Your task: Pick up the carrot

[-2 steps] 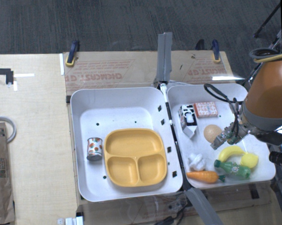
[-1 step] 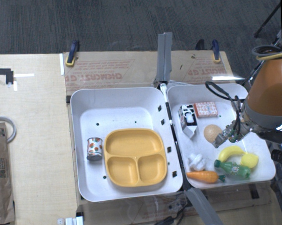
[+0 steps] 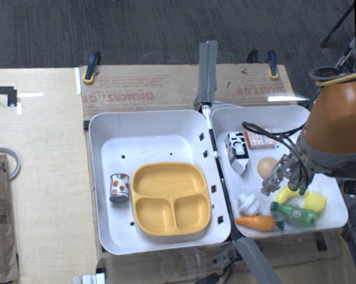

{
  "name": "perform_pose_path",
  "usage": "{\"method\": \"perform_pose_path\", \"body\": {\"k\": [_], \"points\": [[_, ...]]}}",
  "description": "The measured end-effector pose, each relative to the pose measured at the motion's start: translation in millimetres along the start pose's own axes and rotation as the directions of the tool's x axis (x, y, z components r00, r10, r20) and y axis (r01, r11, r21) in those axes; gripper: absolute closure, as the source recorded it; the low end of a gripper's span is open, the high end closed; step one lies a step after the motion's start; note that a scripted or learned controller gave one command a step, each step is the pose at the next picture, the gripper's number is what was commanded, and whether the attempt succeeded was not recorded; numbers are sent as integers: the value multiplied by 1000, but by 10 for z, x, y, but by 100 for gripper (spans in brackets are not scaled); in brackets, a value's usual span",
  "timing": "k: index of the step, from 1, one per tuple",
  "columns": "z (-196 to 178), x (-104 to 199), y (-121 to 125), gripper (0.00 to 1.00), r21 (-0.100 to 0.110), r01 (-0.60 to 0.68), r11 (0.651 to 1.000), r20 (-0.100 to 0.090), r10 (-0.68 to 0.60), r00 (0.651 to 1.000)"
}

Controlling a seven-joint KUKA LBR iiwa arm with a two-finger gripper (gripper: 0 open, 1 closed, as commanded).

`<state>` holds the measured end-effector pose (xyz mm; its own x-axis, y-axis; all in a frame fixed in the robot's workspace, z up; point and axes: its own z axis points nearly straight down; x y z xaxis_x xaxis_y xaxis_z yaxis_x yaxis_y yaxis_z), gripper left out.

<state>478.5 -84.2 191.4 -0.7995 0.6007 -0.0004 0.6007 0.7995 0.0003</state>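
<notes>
Two white bins sit side by side on the bench (image 3: 44, 174), and the carrot (image 3: 256, 223) lies in the right bin (image 3: 340, 219), down at its front edge. All places here are told from the carrot. It lies flat on its side, with its orange point aimed at the wall between the bins and its green end touching a green bottle (image 3: 295, 213). Just behind the carrot is a small white crumpled thing (image 3: 248, 204). Farther back is a tan egg (image 3: 267, 166), and behind that a red and white box (image 3: 260, 139) and a black and white carton (image 3: 238, 149). A yellow toy (image 3: 304, 199) sits past the bottle. The hand (image 3: 281, 178) hangs behind the carrot and a bit to the arm's side, near the egg and above the yellow toy. It is not touching the carrot. Its fingers look a little apart with nothing between them, as if it is set to reach. To get the carrot, I think it must come forward and go low. The bottle is so close that it could get bumped. Across the wall, in the left bin (image 3: 107, 130), a yellow tray (image 3: 170, 199) and a small can (image 3: 119, 187) sit well away from the carrot.
</notes>
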Motion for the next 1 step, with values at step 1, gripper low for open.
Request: {"method": "perform_pose_path", "body": {"k": [1], "points": [[50,-72,-102,100,-1,417,909,0,-417,909]]}}
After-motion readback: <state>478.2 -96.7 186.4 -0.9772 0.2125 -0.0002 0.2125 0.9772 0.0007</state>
